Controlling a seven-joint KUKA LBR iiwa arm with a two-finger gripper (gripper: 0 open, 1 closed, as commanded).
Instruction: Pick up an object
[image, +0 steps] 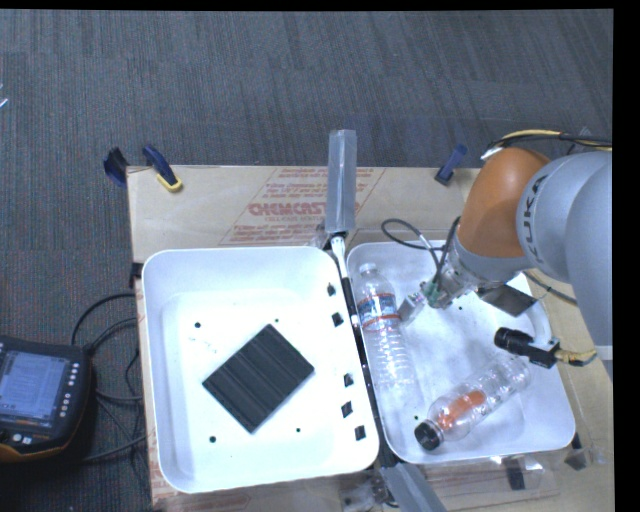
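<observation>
Where the gripper (415, 303) hangs, grip unclear | bottle (383, 322) just beside | right bin (560, 420)

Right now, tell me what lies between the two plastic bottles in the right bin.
Bare white bin floor separates the upright-lying clear bottle from the black-capped bottle, seen in the camera view.

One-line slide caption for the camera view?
KUKA arm's gripper beside an upright-lying clear bottle in the right bin; dark ribbed pad in the left bin.

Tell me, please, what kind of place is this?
Probably a robotics lab or test cell: a grey KUKA arm reaches over two white bins on a clamped wooden bench, with a teach pendant on the carpet.
</observation>
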